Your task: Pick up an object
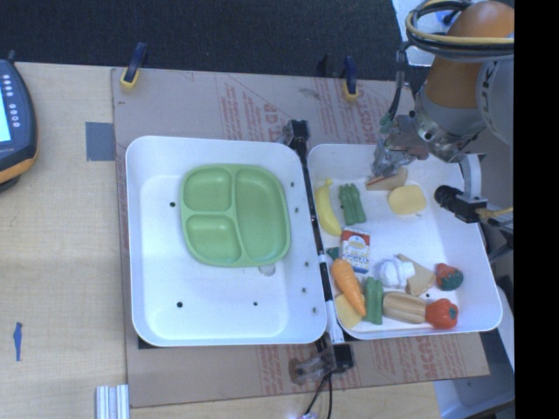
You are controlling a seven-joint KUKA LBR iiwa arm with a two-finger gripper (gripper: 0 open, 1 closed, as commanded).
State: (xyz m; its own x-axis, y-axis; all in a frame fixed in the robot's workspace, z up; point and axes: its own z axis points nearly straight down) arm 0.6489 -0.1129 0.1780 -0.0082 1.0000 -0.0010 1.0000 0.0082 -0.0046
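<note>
Where the fingers [390, 166] reach down, a tan wedge [385, 180] lies just beneath

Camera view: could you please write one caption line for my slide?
KUKA arm's pincer over the right bin of toy food, beside a yellow round piece; green divided plate in the left bin.

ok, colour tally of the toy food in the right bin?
Yellow: 3, banana, round piece, piece under the carrot
Green: 2
Orange: 1, carrot
Red: 2
White: 2, carton, garlic
Tan: 3
Total: 13
</note>
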